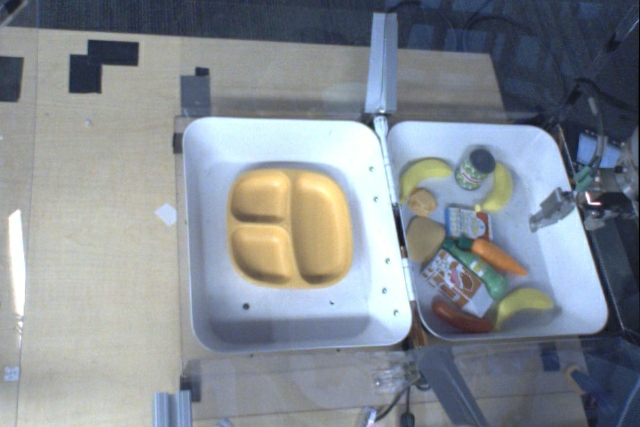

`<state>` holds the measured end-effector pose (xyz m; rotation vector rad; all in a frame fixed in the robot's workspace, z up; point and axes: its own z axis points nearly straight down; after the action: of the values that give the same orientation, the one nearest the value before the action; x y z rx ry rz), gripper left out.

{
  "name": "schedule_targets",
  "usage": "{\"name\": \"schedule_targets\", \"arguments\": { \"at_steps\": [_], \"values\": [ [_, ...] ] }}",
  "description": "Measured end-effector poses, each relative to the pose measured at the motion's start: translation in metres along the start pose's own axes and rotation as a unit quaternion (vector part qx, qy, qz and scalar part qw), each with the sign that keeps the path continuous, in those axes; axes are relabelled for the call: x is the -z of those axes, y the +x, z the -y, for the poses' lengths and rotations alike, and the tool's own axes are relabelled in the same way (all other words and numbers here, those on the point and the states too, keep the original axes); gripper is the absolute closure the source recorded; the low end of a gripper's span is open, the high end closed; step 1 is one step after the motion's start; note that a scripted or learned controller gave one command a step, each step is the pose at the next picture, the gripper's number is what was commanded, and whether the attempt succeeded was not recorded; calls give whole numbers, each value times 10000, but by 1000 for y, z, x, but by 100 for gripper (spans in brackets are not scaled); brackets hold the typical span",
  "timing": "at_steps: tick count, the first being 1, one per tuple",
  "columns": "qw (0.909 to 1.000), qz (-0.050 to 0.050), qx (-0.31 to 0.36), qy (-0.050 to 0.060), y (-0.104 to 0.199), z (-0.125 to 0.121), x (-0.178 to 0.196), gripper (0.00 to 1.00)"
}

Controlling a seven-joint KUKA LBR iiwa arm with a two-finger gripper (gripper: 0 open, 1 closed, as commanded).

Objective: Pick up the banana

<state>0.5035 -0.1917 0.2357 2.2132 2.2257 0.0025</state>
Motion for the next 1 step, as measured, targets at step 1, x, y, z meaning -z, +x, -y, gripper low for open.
{"name": "schedule_targets", "arguments": {
  "at_steps": [1],
  "values": [
    [9968, 3, 799, -14, 13, -59, -122, 0]
  ]
}}
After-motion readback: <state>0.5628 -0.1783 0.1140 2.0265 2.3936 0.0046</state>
